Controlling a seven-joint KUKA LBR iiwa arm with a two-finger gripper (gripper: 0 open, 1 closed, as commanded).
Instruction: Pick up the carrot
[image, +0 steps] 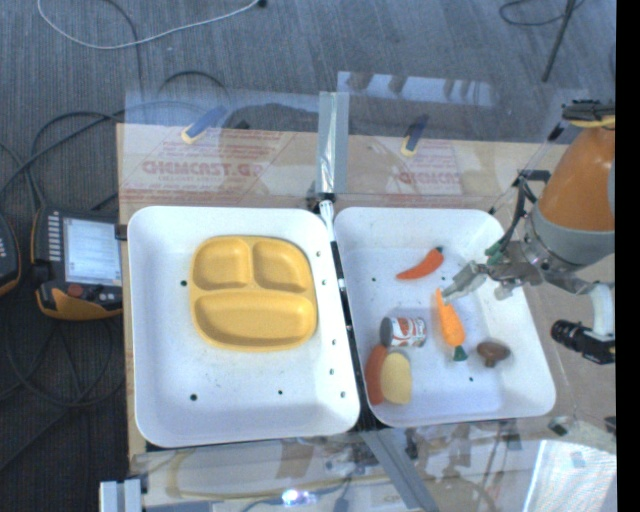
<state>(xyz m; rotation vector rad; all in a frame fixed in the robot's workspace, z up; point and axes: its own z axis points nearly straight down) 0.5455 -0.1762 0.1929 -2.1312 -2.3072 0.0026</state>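
Note:
The carrot (449, 320), orange with a green stem end pointing toward the front, lies in the right white bin (520, 400), slightly right of its middle. My gripper (468, 281) hangs just above and to the right of the carrot's tip, reaching in from the right under the grey and orange wrist (578, 200). Nothing shows in its grasp.
The right bin also holds an orange-red pepper (420, 264), a small can (404, 331) on its side, a yellow and red piece (389, 377) at the front, and a brown lump (492, 351). A yellow divided plate (254, 291) sits in the left bin (160, 400).

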